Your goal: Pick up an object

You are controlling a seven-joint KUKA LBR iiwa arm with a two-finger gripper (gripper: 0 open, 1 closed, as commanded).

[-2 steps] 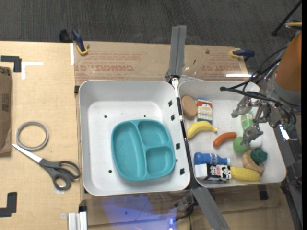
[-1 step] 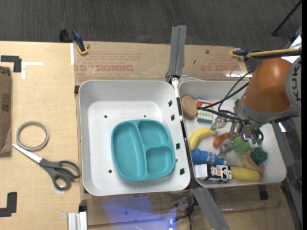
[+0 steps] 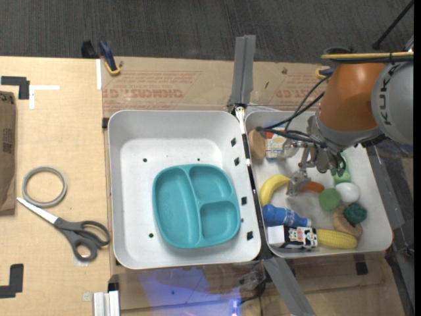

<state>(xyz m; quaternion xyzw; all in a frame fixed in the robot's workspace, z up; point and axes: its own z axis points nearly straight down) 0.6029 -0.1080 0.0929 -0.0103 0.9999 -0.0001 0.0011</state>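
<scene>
While the pincer (image 3: 297, 184) hovers, the banana (image 3: 272, 187) lies diagonal, curving.

Pincer (image 3: 297, 184) down, arm (image 3: 358, 97) above

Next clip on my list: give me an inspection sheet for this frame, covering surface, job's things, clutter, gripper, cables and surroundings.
Surface: bench bearing two white bins side by side, left bin and right bin.
Job's things: right bin holds a banana, corn cob, blue bottle, white ball, green ball, dark green piece, small carton and a black-and-white box.
Clutter: teal divided plate in the left bin; scissors and tape roll on the bench.
Gripper: gripper low over the right bin beside the banana; grasp cannot be judged.
Cables: dark cables at the wrist.
Surroundings: cardboard sheet behind the bins, dark floor beyond.
</scene>
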